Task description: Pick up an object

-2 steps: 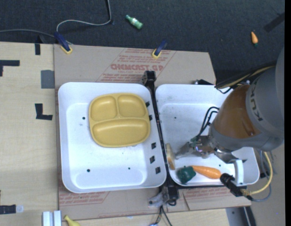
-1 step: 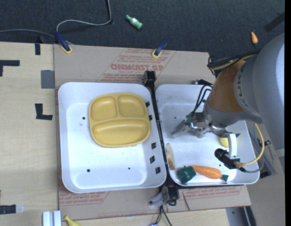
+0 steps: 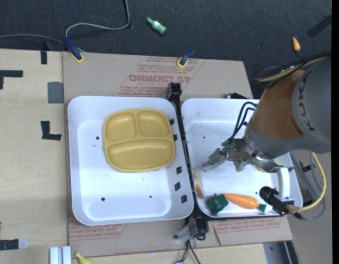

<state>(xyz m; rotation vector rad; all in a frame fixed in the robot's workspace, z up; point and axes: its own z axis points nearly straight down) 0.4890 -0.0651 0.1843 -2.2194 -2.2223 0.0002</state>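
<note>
Cardboard (image 3: 158,78), red "CHEMCAST" lettering

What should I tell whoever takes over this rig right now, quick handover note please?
End effector: over the right bin, fingers spread, nothing between them.
Right bin holds a toy carrot with a green piece beside it near the front wall, and a small tan item by the divider.
Left bin holds a yellow divided tray.
Done: nothing picked yet.
Left: close on an object and lift.

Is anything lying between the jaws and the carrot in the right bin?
Nothing visible does. The gripper hangs above bare white floor of the right bin; the carrot lies nearer the front wall, with a green piece at its left end.
</note>
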